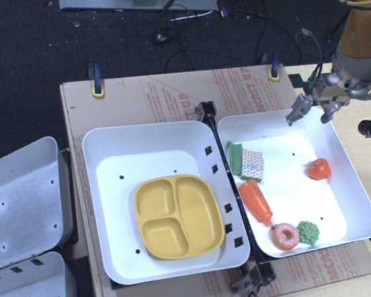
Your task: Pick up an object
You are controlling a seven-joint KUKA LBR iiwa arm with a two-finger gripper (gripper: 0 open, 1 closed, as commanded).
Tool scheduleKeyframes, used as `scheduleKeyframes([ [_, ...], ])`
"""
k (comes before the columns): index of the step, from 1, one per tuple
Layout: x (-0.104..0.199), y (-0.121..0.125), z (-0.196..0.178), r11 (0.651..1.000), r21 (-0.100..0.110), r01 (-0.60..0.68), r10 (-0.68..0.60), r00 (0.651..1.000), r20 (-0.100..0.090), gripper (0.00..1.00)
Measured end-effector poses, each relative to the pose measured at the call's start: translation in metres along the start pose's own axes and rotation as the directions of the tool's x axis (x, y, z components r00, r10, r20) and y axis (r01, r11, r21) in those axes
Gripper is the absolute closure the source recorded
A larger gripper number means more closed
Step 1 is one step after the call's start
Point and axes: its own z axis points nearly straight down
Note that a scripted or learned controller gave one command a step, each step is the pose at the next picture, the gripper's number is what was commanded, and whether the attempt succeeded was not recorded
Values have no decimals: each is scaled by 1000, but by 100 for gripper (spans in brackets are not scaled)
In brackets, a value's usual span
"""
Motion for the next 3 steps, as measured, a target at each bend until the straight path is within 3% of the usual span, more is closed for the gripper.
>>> scheduleKeyframes([
  [1, 1, 3, -8, 1000, -13, 3, -3, 1000, 3, 0],
  [3, -9, 1, 96, 1000, -9, 1, -1, 1000, 2, 0],
])
